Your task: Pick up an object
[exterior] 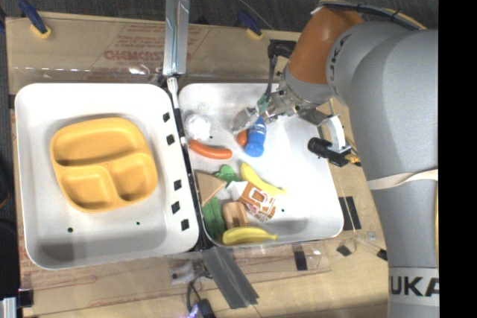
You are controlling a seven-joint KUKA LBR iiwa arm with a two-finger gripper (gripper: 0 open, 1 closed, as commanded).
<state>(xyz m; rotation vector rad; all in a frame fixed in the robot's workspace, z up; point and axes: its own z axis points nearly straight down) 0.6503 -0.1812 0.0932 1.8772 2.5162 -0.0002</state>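
At the left of the frame sits the left bin (30, 160), and inside it lies a yellow divided tray (104, 162), with three compartments, flat on the bin floor. A grey metal divider (176, 37) stands at the upper middle, where the two bins meet.

The right bin (317, 190) holds the clutter. Near its upper left corner is a small white ball (198, 126), and just below it lies an orange-red sausage-shaped toy (211, 151). Further right, a blue bottle (256, 138) stands tilted in the upper middle of this bin. Lower down come a green leafy piece (226, 175), a yellow banana (258, 182), a small orange-and-white carton (258, 202), a brown wooden block (233, 214) and, along the bottom wall, a second banana (248, 235).

The gripper (262, 112) hangs at the top of the blue bottle, touching or just above it. The view is too cluttered there to say whether it is apart, together or clamped on the bottle. The grey arm (387, 108) with its orange band (317, 45) fills the right of the frame.
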